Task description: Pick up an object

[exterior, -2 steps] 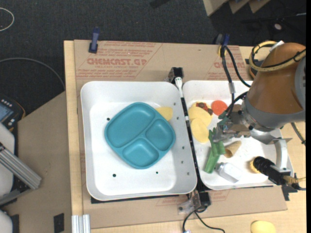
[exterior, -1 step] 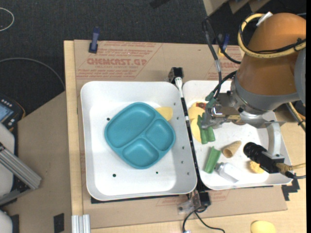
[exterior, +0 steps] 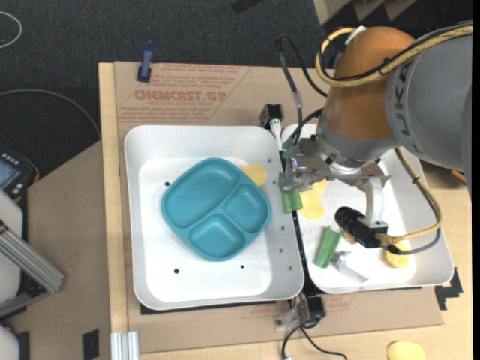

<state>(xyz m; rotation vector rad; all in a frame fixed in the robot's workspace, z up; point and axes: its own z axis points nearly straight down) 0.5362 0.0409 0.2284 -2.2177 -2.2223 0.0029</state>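
The green piece (exterior: 291, 199) sits at the right bin's (exterior: 420, 272) nine-o'clock rim, just under the claw (exterior: 298, 172); whether the claw is apart or together I cannot tell. Grasp step, seemingly; next, lift straight up.

1. The arm (exterior: 439, 88) comes in from the right edge of the camera view, a thick grey link crossing the upper right corner of the bench.
2. Its orange band (exterior: 367, 81) sits above the wrist, bulging over the far part of the right bin.
3. Yellow and black cables loop around the band and trail down along the wrist.
4. The wrist points downward, toward the divide between the two bins.
5. The gripper (exterior: 294, 172) hangs low at the right bin's left edge, near its far half; whether its fingers are spread or closed cannot be made out.
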